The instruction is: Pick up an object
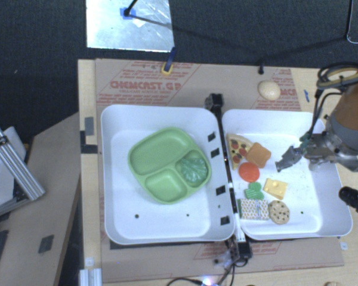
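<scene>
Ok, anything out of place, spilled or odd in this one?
One thing: a cream egg-shaped object lies on the cardboard behind the right bin, apart from the toy food inside it. The green divided plate sits flat in the left bin; nothing looks spilled.

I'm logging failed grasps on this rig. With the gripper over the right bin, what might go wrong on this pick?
1. The toy foods sit packed together: the tomato touches the pizza slice and the bread roll, so closing fingers may catch two items or knock one aside.
2. The cookie and the cracker lie flat and low, so they may slip out.
3. The gripper hangs beside the pile, not above any item, so a straight descent may close on nothing.
</scene>
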You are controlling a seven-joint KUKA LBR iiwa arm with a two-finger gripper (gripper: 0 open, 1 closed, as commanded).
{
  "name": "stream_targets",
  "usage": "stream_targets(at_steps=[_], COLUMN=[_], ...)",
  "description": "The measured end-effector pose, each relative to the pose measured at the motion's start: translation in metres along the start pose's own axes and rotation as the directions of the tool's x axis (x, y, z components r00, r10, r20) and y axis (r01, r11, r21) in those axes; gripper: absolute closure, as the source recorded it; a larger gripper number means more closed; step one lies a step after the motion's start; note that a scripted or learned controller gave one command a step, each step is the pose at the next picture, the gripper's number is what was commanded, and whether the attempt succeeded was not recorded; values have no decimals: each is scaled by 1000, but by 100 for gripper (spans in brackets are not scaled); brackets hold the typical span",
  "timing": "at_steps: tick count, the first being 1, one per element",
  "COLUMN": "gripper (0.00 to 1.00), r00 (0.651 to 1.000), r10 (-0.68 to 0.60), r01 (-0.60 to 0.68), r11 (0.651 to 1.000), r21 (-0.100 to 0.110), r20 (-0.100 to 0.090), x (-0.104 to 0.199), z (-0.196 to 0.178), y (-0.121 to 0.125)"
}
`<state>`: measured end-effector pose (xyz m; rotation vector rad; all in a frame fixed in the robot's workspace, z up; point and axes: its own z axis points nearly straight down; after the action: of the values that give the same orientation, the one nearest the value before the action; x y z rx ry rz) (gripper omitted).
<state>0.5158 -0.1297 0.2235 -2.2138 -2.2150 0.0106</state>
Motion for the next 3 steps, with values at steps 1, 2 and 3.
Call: stream_targets(at_steps=[1, 2, 3], gripper=[0, 0, 0], r00=[1000, 1000, 1000], r10=[-3, -1, 0], r01=[3, 1, 0], r11=[1000, 1000, 1000], r21=[-13, -11, -11], r20=[2, 2, 1], x=[0, 9, 16], z=[-7, 51, 97], y=[3, 2, 10])
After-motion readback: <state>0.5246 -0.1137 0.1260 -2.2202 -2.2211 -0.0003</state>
